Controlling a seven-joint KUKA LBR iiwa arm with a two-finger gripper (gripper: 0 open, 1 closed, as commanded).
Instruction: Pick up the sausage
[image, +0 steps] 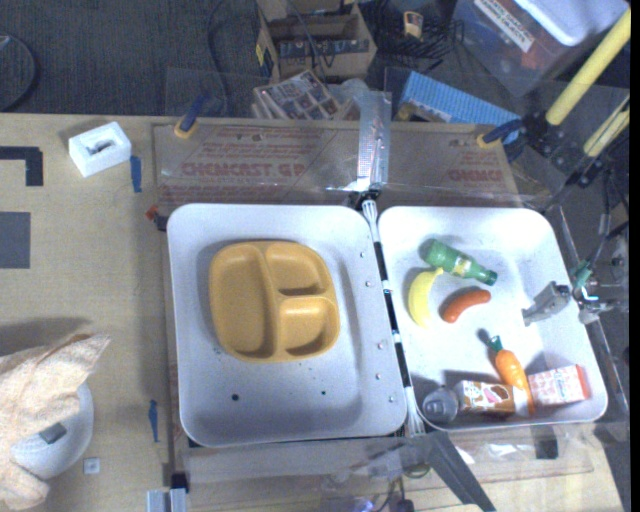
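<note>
On the surface (90, 260) the left bin (190, 390) holds a yellow plate (272, 300) with compartments. In the right bin (540, 235) lie a banana (421, 296), a green bottle (455, 261) and the sausage (465, 303), which sits just right of the banana. Nearer the front are a carrot (511, 367) and two cartons (485, 397) whose print I cannot read. My hand (548, 300) hovers right of the sausage, apart from it, and I cannot tell whether it is spread. Red writing behind the bins is blurred.
</note>
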